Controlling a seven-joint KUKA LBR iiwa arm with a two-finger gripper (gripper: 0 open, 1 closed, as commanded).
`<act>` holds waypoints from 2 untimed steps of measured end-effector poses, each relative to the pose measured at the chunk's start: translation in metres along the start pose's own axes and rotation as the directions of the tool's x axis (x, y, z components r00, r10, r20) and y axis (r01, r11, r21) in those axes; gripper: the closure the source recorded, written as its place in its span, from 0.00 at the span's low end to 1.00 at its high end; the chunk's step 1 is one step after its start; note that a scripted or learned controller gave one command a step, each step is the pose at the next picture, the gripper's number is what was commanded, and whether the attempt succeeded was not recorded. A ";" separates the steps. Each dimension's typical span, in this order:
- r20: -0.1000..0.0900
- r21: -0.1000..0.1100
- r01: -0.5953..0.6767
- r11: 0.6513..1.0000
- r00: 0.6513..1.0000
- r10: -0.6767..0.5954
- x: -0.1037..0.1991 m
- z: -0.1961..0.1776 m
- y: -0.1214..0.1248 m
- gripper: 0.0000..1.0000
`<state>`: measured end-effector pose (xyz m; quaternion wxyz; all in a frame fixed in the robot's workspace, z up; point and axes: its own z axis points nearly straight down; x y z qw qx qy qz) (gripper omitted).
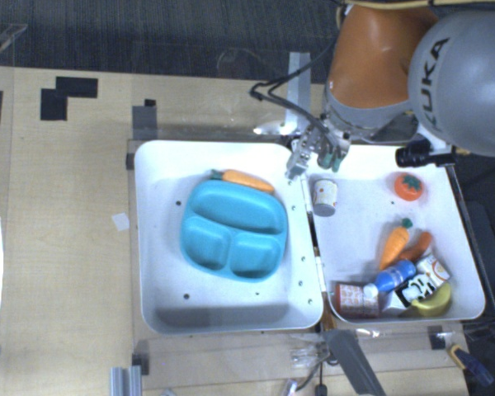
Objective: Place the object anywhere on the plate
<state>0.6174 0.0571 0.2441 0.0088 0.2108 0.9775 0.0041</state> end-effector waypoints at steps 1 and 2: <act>-0.011 0.005 0.193 0.981 0.981 -0.193 0.029 0.058 0.003 1.00; -0.009 0.000 0.504 0.864 0.864 -0.504 0.052 0.027 0.014 1.00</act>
